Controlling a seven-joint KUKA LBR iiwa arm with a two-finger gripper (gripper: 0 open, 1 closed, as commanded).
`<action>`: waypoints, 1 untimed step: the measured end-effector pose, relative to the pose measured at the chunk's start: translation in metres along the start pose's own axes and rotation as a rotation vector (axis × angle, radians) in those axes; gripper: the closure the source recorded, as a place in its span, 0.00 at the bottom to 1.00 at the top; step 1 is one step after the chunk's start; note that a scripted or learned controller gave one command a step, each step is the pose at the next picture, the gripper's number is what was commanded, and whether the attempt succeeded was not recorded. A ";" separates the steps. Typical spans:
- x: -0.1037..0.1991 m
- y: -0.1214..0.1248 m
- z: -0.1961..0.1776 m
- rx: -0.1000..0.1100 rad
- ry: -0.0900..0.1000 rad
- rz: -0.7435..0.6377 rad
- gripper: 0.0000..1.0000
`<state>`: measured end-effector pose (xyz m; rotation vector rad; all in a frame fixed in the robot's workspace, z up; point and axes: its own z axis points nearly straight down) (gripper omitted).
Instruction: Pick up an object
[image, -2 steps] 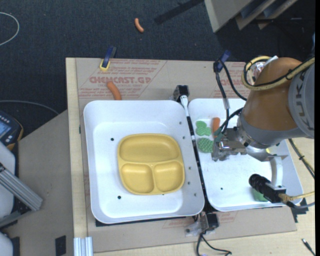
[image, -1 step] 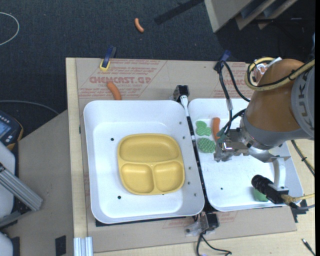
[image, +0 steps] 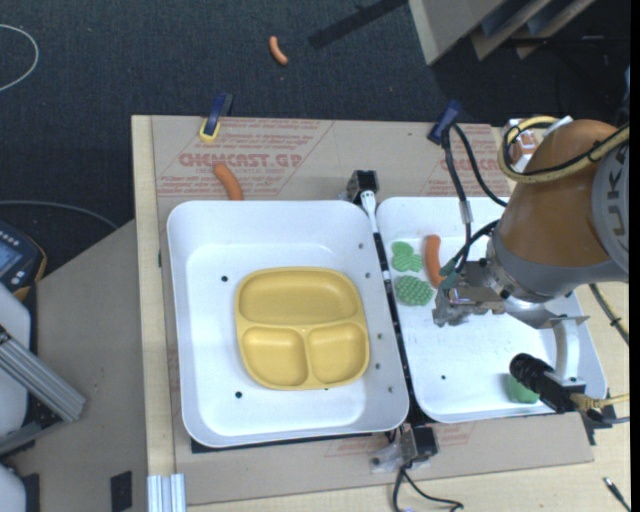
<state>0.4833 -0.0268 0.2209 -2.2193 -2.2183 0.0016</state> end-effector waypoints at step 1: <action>0.002 0.010 -0.014 -0.006 -0.002 -0.002 1.00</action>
